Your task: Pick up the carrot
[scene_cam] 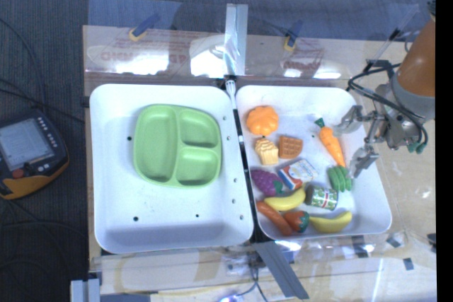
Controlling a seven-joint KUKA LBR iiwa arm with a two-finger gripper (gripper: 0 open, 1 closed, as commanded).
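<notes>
White bins (170, 237) on wooden bench (141, 56)

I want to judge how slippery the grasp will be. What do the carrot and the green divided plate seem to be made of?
The carrot looks like moulded plastic, a toy: even orange body, green top, smooth. The green divided plate also looks like plastic, with a uniform colour, rounded compartment walls and a soft sheen. Neither material is certain from the camera view.
</notes>
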